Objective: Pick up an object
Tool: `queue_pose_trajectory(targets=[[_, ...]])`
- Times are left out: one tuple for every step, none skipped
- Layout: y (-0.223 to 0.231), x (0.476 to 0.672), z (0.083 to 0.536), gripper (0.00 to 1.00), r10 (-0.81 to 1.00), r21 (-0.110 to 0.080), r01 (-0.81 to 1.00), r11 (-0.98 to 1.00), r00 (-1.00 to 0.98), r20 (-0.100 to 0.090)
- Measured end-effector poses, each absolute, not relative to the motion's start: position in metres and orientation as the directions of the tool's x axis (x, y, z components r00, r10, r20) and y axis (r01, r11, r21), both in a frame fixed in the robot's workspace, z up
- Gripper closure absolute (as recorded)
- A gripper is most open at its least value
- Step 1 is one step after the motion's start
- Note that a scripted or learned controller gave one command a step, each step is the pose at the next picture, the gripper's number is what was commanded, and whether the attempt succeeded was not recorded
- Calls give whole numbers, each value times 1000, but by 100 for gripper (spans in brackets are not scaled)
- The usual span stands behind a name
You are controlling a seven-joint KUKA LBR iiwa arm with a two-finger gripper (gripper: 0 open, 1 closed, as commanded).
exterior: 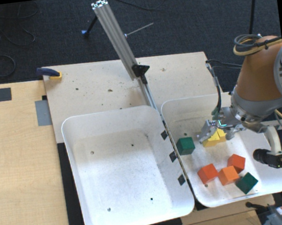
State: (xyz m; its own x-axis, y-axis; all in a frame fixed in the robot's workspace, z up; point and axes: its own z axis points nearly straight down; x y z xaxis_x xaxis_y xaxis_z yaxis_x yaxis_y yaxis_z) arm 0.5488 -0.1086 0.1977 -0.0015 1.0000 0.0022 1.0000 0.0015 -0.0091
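My gripper (214,128) hangs low over the middle of the right bin (274,185), reaching in from the right. A yellow block (216,137) lies directly beneath it and is partly covered by it. Whether they touch is not visible. A green cube (185,145) sits to the left, by the bin's left wall. Toward the front lie three orange-red cubes (207,173) (228,175) (236,162) and a dark green block (247,182).
The left bin (83,142) stands beside the right one, with black clips (172,156) along the shared wall. A slanted aluminium post (118,38) rises behind the bins. A blue-and-yellow clamp (49,72) lies at the bench's back left.
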Motion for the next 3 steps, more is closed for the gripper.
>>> queue_pose_trajectory(targets=[[-110,550,200,0,1000,-3,1000,-3,3,1],[-119,548,141,0,1000,-10,1000,-1,1,2],[-118,549,91,0,1000,0,1000,-2,2,1]])
